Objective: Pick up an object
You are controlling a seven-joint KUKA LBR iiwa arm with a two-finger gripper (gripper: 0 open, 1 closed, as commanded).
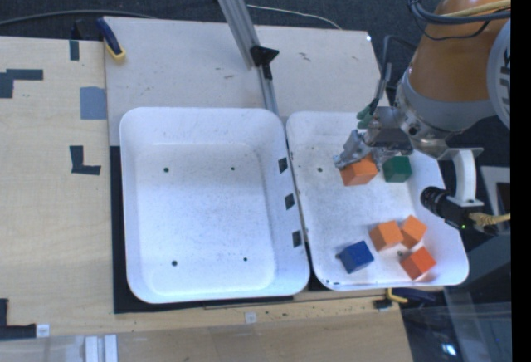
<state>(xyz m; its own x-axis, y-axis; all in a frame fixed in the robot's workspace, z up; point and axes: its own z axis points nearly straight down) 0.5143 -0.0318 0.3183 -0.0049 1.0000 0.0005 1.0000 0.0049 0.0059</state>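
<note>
Orange block [359, 173] sits in right bin [319, 186], upper area, w/ end effector [358, 154] directly over it & touching; finger state can't be determined; grasp unconfirmed, lift outstanding, est. mid-task.

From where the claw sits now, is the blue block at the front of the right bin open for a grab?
Probably yes. The blue block lies by itself with bare bin floor around it, apart from the orange blocks, and nothing covers it. The claw is farther back.
</note>
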